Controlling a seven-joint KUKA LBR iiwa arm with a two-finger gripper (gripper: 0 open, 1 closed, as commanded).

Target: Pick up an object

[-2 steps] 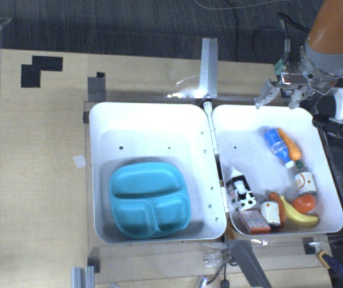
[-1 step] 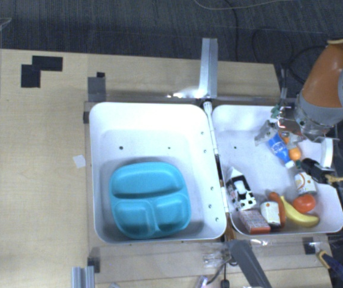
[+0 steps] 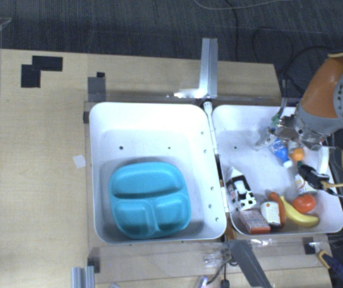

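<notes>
The gripper [image 3: 282, 135] is low over the right bin [image 3: 243, 131], near its back; whether it grips anything I cannot tell. Just below it lies a blue item [image 3: 281, 152], small, probably light and firm, best pinched across its narrow sides. Further toward the front, the banana [image 3: 300, 215] and tomato [image 3: 304, 203] look soft and bruisable. Well to the gripper's left, the teal tray [image 3: 149, 199] fills the left bin [image 3: 147, 125].

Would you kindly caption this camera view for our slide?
KUKA arm reaching into right bin of clutter; blue tray in left bin.
</notes>
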